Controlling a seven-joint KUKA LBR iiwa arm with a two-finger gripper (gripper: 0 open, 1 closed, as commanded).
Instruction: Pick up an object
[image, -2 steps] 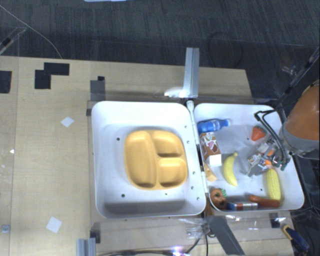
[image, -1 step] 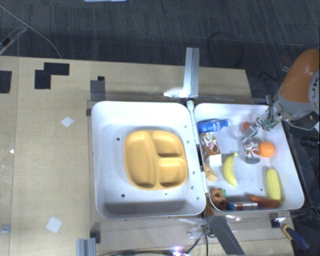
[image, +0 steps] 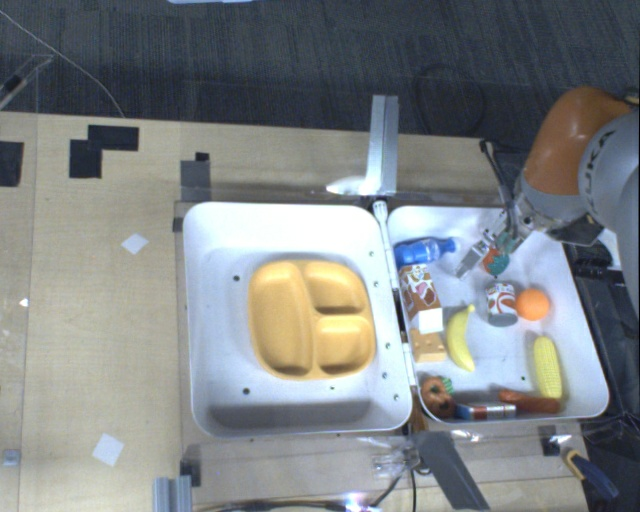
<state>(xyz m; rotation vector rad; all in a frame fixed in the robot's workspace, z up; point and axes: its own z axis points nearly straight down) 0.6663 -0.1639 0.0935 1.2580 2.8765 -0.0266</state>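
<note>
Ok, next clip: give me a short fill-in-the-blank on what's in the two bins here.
1. The yellow tray lies in the ____ bin.
2. The fruit lying between the banana and the corn cob is an ____.
3. The bottle at the top of the right bin is coloured ____.
4. The hand hovers over the ____ bin.

Missing words: left; orange; blue; right

Wooden bench (image: 90, 330) bears two white bins (image: 215, 250) side by side.
</note>
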